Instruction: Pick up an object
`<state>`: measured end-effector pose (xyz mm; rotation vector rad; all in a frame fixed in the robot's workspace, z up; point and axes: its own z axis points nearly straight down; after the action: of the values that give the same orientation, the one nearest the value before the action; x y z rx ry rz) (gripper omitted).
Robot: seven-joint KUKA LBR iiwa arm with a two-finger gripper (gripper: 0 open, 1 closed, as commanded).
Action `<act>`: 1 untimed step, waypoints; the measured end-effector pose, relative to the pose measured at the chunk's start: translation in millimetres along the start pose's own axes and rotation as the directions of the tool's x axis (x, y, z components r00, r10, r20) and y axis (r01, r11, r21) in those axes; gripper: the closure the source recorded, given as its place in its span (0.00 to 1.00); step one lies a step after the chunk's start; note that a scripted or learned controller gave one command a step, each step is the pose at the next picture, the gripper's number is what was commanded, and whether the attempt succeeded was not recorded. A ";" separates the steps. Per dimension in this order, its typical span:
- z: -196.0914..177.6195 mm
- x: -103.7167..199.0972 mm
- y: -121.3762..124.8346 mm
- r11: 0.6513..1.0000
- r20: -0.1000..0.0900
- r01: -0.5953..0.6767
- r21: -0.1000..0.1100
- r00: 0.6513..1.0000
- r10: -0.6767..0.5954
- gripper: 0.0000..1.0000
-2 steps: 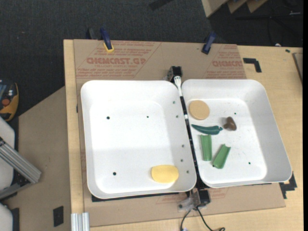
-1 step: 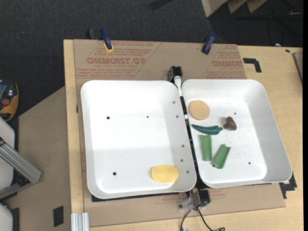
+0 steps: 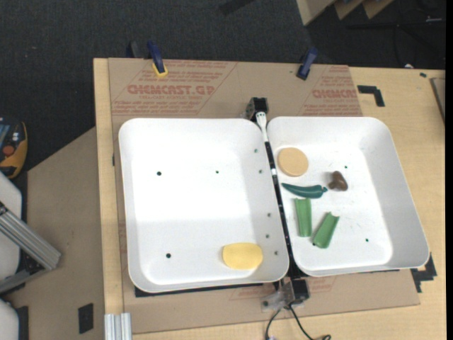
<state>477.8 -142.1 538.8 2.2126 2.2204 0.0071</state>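
Observation:
The left bin (image 3: 141, 147) holds a yellow oval piece (image 3: 242, 256) near its front right corner. In the right bin (image 3: 375, 140) lie a tan round disc (image 3: 293, 161), a small brown lump (image 3: 338, 181), a dark green curved pod (image 3: 304, 189), and two light green sticks (image 3: 304, 217) (image 3: 325, 230) side by side.
Both bins rest on a brown cardboard sheet (image 3: 212, 83) held by blue clamps (image 3: 156, 59) (image 3: 307, 62) at its far edge. A black bracket (image 3: 257, 108) sits at the far end of the seam between the bins. Cables (image 3: 287, 303) lie at the near edge.

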 end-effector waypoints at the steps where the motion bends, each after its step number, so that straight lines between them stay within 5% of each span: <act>1: 3.2 49.2 1.9 1.000 -0.002 0.001 0.008 1.000 -0.001 1.00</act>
<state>479.6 -92.9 535.5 2.2166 2.2271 0.0007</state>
